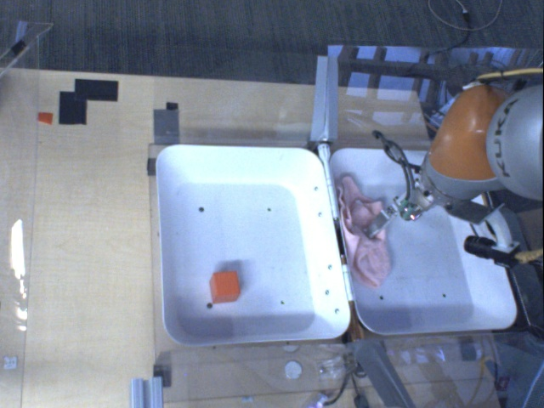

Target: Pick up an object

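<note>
Over the right bin (442,313), the gripper (380,220) touches a pink cloth (365,243), perhaps pinching it, while an orange block (225,286) sits in the left bin (246,177).

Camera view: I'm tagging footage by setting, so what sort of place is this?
Probably a robotics lab test bench: a robot arm reaches over two shallow white bins, one holding a pink cloth, the other an orange block.

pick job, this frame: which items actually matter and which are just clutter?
Job:
- pink cloth, in the right bin by its left wall
- orange block, in the left bin
- tool, at the cloth

Lying about:
- black patches on the bench, far left
- small orange patch beside them
</note>
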Robot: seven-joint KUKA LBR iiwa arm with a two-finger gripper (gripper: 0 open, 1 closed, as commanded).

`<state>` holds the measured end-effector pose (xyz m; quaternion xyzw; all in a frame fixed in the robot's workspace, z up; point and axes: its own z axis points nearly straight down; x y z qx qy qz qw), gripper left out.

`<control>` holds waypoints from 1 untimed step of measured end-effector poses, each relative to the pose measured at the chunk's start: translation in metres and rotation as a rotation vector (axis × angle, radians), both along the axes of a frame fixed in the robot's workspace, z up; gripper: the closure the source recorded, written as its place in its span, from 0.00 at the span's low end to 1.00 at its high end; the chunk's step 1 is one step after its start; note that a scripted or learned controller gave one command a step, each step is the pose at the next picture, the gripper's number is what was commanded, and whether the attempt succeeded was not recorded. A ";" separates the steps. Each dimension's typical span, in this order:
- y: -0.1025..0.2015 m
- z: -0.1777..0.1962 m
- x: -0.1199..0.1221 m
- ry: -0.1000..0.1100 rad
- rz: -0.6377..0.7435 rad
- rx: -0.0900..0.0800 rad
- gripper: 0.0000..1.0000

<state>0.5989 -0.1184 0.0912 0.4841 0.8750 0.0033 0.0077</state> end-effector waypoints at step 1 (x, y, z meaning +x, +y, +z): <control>0.018 0.027 0.009 0.012 -0.052 0.002 0.00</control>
